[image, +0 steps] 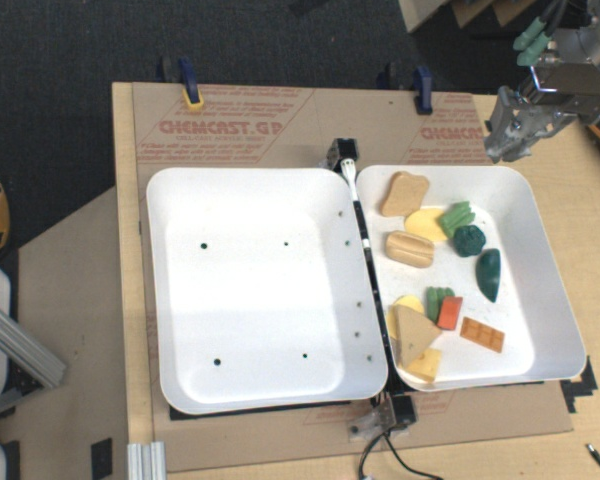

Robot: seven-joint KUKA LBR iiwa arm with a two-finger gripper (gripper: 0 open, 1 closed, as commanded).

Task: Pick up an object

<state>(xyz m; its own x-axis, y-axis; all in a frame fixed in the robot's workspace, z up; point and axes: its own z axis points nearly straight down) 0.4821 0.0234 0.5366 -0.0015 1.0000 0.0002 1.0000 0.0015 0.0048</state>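
The left bin holds no toy, while the right bin carries all the toy food: bread, a bun, greens, a carrot and a wafer. Nothing is picked yet. The end effector hangs at upper right, outside the bin's far corner, carrying nothing; whether it is apart or together I cannot tell.

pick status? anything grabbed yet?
Done: nothing visibly. All the toy food, such as the bread slice, hot dog bun and orange waffle, lies in the right bin. In hand: the gripper sits up beyond the bin's far right corner, nothing visible in it. Left: descend, grasp, lift.
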